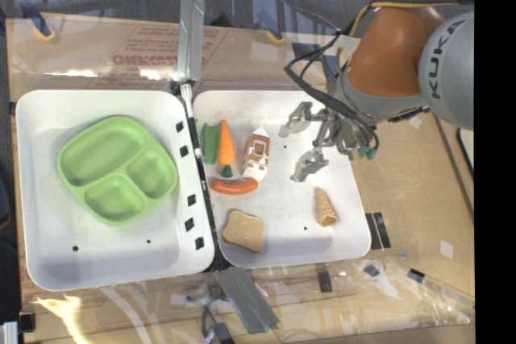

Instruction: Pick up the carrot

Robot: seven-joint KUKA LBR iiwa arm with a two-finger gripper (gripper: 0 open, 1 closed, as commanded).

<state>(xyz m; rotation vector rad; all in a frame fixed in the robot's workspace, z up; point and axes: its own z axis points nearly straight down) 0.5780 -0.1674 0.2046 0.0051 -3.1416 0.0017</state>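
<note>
The carrot (pixel 226 146) is orange with a green stem end and lies lengthwise in the left part of the right bin (pixel 282 246), next to a green vegetable (pixel 211 142). My gripper (pixel 303 142) hovers over the right bin's upper right area, well to the right of the carrot. Its two fingers (pixel 310 166) are spread apart with nothing between them. The grey arm with its orange band (pixel 387 52) comes in from the right.
In the right bin also lie a small milk carton (pixel 256 156), a hot dog sausage (pixel 235 186), a slice of bread (pixel 243 230) and an ice cream cone (pixel 325 207). The left bin (pixel 48 254) holds a green divided plate (pixel 118 167).
</note>
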